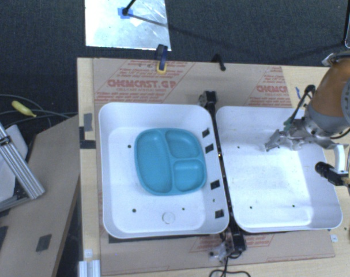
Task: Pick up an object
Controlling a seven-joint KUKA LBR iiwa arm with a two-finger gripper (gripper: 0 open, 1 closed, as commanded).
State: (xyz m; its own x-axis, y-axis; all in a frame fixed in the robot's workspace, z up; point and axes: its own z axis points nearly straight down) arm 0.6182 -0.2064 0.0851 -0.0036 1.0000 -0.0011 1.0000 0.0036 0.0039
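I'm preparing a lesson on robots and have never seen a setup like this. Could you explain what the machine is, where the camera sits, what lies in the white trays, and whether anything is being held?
The picture comes from one camera fixed above a bench, looking down at a slant. Reaching in from the right is a robot arm, grey with an orange band, ending in a two-finger gripper. The gripper is over the right bin. The left bin holds a blue divided plate lying flat. I see nothing between the gripper's fingers, so nothing appears to be held; whether the fingers are open or shut is too small to tell.
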